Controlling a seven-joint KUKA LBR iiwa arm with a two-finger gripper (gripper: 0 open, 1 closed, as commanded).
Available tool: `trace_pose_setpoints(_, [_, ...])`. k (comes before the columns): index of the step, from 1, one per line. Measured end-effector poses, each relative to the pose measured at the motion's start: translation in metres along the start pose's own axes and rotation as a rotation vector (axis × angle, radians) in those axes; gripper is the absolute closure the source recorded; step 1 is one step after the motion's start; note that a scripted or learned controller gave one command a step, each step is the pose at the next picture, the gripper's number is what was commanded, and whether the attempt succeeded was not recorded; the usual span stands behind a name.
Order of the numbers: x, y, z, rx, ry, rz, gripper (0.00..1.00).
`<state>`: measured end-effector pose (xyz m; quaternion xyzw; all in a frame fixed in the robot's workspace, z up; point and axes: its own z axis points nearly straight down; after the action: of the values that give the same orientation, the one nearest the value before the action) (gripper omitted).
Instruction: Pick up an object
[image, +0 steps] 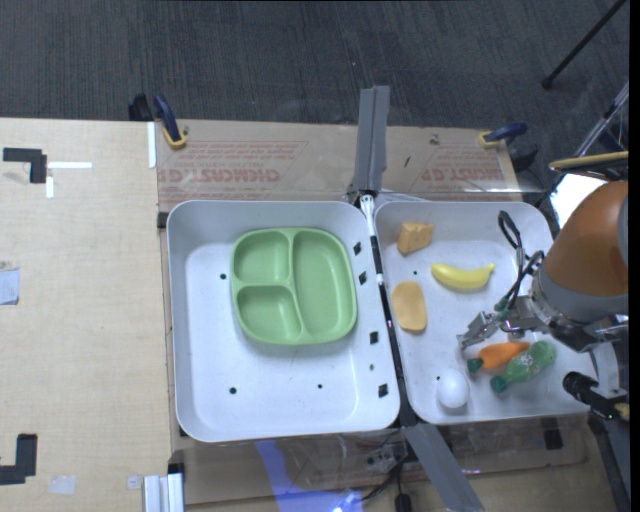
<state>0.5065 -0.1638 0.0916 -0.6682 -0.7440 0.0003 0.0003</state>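
1. So here's my view: two white bins side by side on the counter (80, 300), me reaching in from 3 o'clock.
2. Left bin (200, 400) has a green divided plate (294, 287) sitting a bit toward 12 o'clock of its middle, three compartments, nothing in them that I can see.
3. Right bin (520, 225) is where all the pickable stuff is. A tan wedge-looking chunk (415, 236) sits up near 11 o'clock, and a yellow banana (462, 275) lies just toward 4 o'clock from it.
4. An orange-tan oval piece (409, 306) lies close to the divider at 9 o'clock of that bin. A white egg (453, 391) sits down at 7 o'clock near the front rim.
5. My claw (478, 333) is down low in the right bin, roughly at its 4 o'clock area, just above an orange carrot (502, 354) with a green leafy thing (528, 365) right beside it. Those two are touching or nearly so.
6. Is the claw spread or pinching anything? Honestly I can't tell, the metal bits are too small and jumbled from this angle. It looks right beside the carrot's end, but I can't say it's got it.
7. My orange band (595, 240) is over the bin's 3 o'clock edge.
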Motion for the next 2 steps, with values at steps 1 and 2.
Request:
trace_pose_setpoints(1, [-0.0006,0.0002,-0.0089,0.0,0.0,0.003,1.0])
trace_pose_setpoints(2, [-0.0006,0.0002,-0.0089,0.0,0.0,0.003,0.0])
